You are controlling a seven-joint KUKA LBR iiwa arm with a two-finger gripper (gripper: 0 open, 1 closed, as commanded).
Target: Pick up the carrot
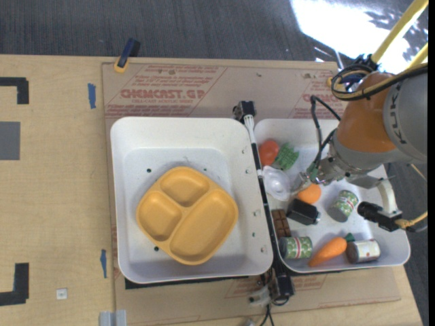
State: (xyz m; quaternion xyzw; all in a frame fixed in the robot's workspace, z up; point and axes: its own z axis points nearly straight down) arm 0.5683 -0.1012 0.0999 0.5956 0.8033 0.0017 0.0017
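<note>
Near right bin's front: carrot (329,249) lying diagonal, tip front-left.

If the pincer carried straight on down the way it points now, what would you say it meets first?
Most likely the small orange fruit right beneath the pincer, not the carrot, which lies nearer the bin's front edge. Depth is hard to judge from above.
</note>
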